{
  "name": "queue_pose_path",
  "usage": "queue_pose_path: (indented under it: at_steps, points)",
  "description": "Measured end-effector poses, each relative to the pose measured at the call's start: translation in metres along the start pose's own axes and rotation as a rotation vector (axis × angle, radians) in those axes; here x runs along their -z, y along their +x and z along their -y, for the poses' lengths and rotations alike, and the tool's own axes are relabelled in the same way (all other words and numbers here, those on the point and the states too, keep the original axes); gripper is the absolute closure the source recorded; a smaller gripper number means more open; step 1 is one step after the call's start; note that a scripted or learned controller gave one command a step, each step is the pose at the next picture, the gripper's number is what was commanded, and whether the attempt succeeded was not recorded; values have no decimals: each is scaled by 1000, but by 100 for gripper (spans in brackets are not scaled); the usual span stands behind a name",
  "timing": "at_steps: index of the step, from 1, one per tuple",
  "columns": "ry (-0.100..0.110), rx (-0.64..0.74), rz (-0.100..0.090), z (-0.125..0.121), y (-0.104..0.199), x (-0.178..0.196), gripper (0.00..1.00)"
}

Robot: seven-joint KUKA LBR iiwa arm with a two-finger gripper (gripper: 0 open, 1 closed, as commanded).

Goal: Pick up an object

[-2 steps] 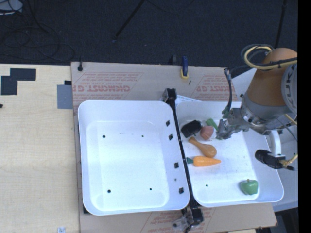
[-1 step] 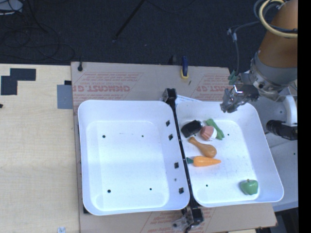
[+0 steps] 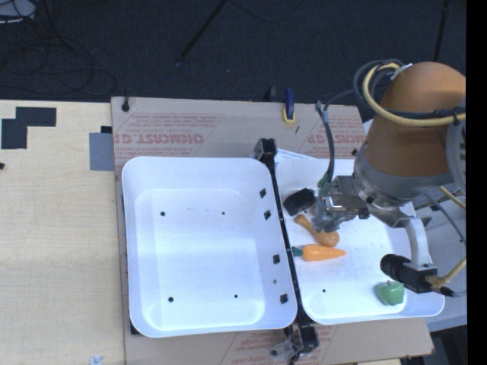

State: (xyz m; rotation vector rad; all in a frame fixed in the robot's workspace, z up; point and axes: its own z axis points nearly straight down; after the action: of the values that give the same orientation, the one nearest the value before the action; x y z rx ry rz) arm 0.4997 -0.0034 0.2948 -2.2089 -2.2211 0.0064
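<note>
Green block (image 3: 390, 293) sits at the right bin's (image 3: 358, 314) near corner. You see an orange carrot (image 3: 323, 253) mid-bin, a tan piece (image 3: 323, 236) touching the gripper (image 3: 327, 220) just above it, a black object (image 3: 299, 201) beside. Whether it grasps anything, you cannot tell.

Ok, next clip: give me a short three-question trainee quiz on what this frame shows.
1. True or false: the orange carrot lies in the bin on the view's left.
2. Which item sits nearest the right bin's front right corner? A) green object B) black object C) carrot
3. Fill in: the claw hangs over the ____ bin.

Key: 1 false, it lies in the right bin; 2 A; 3 right.
</note>
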Motion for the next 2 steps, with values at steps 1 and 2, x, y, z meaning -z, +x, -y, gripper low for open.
queue_pose_path:
  at_steps: [1, 2]
  points:
    - [-5, -17, 6, 26, -116, 0, 100]
    - [-14, 1, 4, -30, -55, 57, 100]
